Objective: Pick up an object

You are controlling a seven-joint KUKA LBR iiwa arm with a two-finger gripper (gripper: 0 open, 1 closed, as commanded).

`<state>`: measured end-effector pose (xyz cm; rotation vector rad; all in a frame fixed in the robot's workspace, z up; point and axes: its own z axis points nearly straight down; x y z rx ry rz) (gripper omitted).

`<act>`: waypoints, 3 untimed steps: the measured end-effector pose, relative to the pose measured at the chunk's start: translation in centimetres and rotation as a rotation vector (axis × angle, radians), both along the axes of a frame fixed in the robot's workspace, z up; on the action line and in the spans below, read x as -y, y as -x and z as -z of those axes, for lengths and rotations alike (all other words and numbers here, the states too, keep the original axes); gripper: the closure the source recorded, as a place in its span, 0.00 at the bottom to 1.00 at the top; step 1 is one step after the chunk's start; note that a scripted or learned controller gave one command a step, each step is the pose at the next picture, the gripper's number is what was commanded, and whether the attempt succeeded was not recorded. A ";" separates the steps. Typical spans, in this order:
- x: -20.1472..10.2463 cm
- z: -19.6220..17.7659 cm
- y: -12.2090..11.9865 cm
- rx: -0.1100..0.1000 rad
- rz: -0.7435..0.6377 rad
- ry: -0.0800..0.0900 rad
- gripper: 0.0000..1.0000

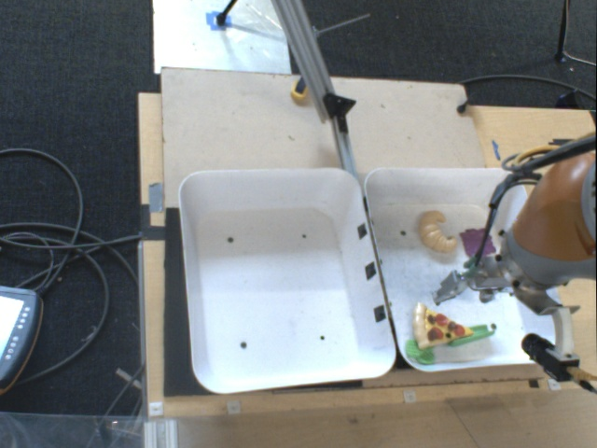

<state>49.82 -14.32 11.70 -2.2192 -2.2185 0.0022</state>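
Camera view: the gripper hangs in the right bin, metal fingers apart and empty, between a curved croissant and a triangular pizza slice.

The two bins are plain white: the left bin carries a few small dark dots on its floor, and the right bin is finely speckled grey. Black patches mark the wall where they meet. In the right bin, the croissant is golden tan, the pizza slice is yellow with red spots, a green piece lies just beside it, and a small purple object sits to the right. The arm is orange above grey. The table is pale beige, and the floor is dark charcoal carpet.
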 end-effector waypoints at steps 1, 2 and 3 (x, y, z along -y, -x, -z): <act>0.1 -1.3 -0.2 0.006 0.000 0.002 1.00; -0.1 -7.6 -0.9 0.012 -0.006 0.004 1.00; -0.4 -14.0 -1.1 0.013 -0.006 0.004 1.00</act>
